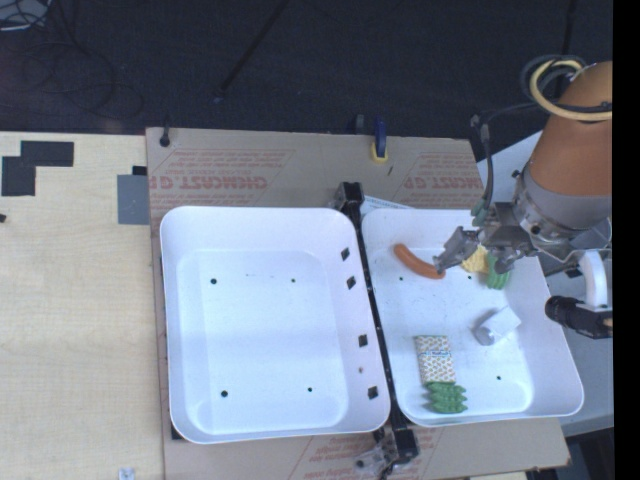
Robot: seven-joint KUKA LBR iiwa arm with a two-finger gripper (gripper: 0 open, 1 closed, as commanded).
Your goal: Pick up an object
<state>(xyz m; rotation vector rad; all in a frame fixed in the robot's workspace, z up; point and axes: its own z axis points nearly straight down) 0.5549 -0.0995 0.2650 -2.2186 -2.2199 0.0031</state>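
Two white bins sat side by side on the surface, and my claw (480,251) hung low over the upper part of the right bin (560,383). Its fingers stood spread apart, with a yellow object (474,260) between them; I could not tell whether they touched it. An orange sausage-like piece (417,261) lay just left of the claw, a green object (497,276) just right. Farther down lay a grey block (494,325), a patterned packet (434,357) and a green toy (445,397).
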